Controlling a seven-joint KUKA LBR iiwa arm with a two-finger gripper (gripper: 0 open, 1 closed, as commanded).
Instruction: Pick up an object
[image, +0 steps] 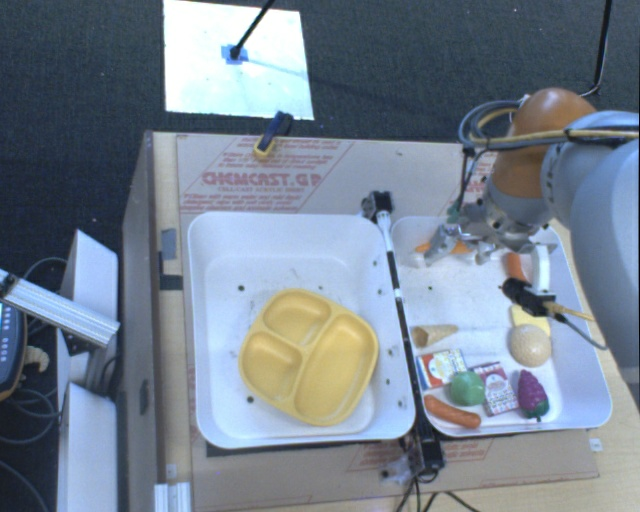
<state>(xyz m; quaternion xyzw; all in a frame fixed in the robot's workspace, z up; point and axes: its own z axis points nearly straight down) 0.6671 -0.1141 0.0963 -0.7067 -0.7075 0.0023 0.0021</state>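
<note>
Looking at the camera view: we see the gripper (462, 246) low over the far end of the right bin (585, 405), arm reaching in from the right. An orange piece (442, 243) lies right at the tool, touching or just under it; we read it as a small carrot, but the hardware covers part of it, so we can't confirm it sits between the tips. We cannot tell the tool's state.

Key relation: the rest of the pickable stuff lies toward the near end of the bin, well apart from the tool: cone (434, 334), pale round item (530, 345), green ball (466, 388), purple item (532, 393), orange sausage (452, 413). The sausage's long axis runs roughly along the bin's near wall.

The left bin (215, 300) holds a yellow divided plate (308, 355).
</note>
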